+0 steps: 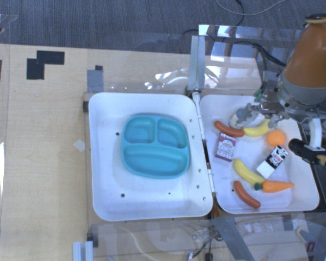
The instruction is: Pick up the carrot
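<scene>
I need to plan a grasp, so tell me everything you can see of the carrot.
The carrot is a small orange toy, plastic by its look, with a green stub at its thick end. It lies flat in the right bin near the front edge, tip pointing right. Its green end touches the lower banana. Nothing grips it.

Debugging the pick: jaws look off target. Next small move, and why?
Probably shift the gripper toward the near edge of the right bin. It hangs over the far end by a banana, while the carrot lies untouched near the front.
</scene>
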### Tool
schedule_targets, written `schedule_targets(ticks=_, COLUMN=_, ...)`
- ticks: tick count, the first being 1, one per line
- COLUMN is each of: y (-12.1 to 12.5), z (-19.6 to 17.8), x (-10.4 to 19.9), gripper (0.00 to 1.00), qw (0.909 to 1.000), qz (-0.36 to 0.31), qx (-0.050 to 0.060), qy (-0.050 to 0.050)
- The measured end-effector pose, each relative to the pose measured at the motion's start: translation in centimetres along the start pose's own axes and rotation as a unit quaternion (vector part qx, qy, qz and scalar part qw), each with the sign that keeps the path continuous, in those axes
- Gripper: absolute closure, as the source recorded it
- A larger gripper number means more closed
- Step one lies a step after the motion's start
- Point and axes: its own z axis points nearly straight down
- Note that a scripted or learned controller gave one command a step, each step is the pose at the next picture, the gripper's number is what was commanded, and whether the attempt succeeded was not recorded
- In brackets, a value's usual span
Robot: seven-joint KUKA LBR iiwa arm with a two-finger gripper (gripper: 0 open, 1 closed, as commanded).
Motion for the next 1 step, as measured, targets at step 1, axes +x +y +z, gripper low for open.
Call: schedule_targets(ticks=1, y=0.23, z=-3.12, x=-5.61, gripper=0.00, qw=0.9996, qz=-0.028, qx=-0.002, qy=-0.001)
